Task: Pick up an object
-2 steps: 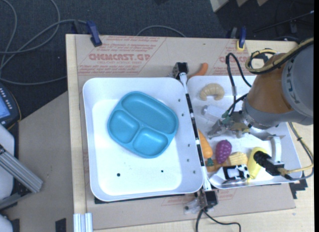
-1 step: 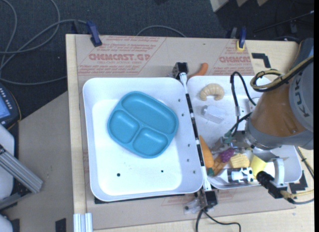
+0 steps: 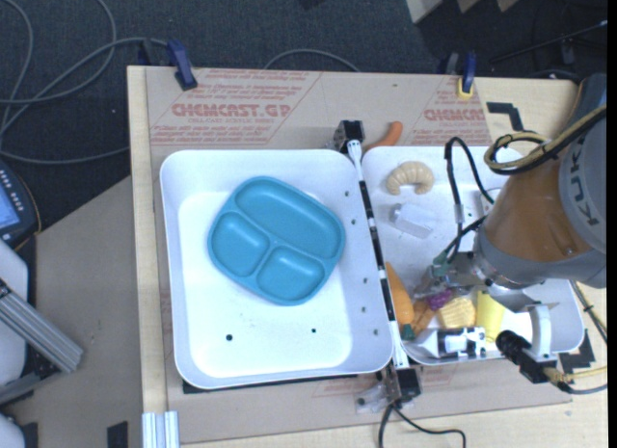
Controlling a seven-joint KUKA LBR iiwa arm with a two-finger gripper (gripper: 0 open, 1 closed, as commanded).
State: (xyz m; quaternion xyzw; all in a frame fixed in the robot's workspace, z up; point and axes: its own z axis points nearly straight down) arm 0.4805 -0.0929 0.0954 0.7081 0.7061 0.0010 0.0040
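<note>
My gripper (image 3: 446, 280) hangs low in the right bin (image 3: 429, 153), near its front, under the grey arm with the orange band (image 3: 525, 220). Just below and around it lies a cluster of toy food: an orange carrot (image 3: 398, 294) along the bin's left wall, a small purple piece (image 3: 439, 299), a yellow corn cob (image 3: 457, 314) and a plain yellow piece (image 3: 491, 317). The wrist hides the gripper's tip, so contact with any of them cannot be judged. A beige croissant (image 3: 412, 177) lies at the back of the bin.
A clear plastic piece (image 3: 413, 222) lies mid-bin. A white and black object (image 3: 461, 342) sits at the front rim. The left bin (image 3: 175, 244) holds a blue divided plate (image 3: 276, 239). An orange item (image 3: 389, 134) lies on the bench behind the bins. Black cables loop over the arm.
</note>
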